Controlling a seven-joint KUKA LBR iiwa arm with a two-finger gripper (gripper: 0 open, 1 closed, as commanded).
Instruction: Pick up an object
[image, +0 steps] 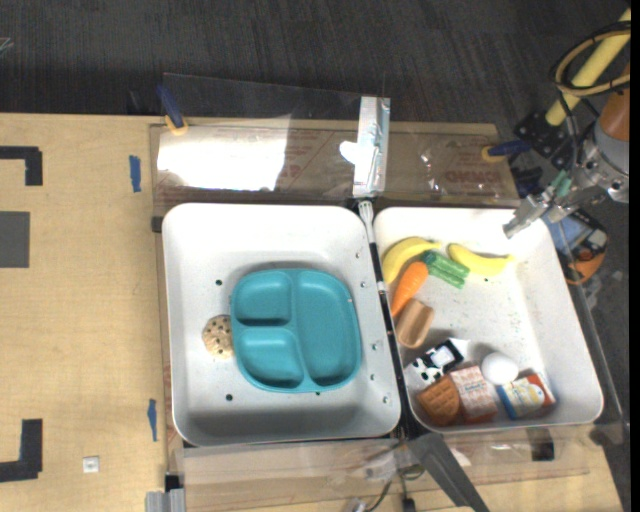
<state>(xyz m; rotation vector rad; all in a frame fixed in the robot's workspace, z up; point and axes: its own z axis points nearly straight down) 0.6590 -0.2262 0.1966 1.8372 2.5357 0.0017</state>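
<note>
We see the robot's grey hand (522, 222) at the far right corner of the right shallow white bin (560, 330), just above its rim, w/ nothing between its tips; whether it is released or clenched we cannot tell, the view is too small there. The things to pick all lie in this bin: a yellow plastic banana (480, 260) nearest to the hand, a second yellow curved fruit (402, 252) at the far left, a green cylinder piece (444, 270) between them, an orange carrot (408, 288), and a brown rounded block (414, 322). At the near side is a crowded group, incl. a white egg-shaped ball (499, 368) and a small carton w/ red and blue label (522, 395). The left bin (190, 300) has a teal divided plate (297, 328) and a small speckled cookie (218, 335) touching the plate's left edge. We judge the banana is the best target: close and w/ free space on its near side. We should come down straight, approx. across its narrow body, not along it, and keep away from the bin wall. The crowded group is a risk, bc the tips may hit neighbours.
</note>
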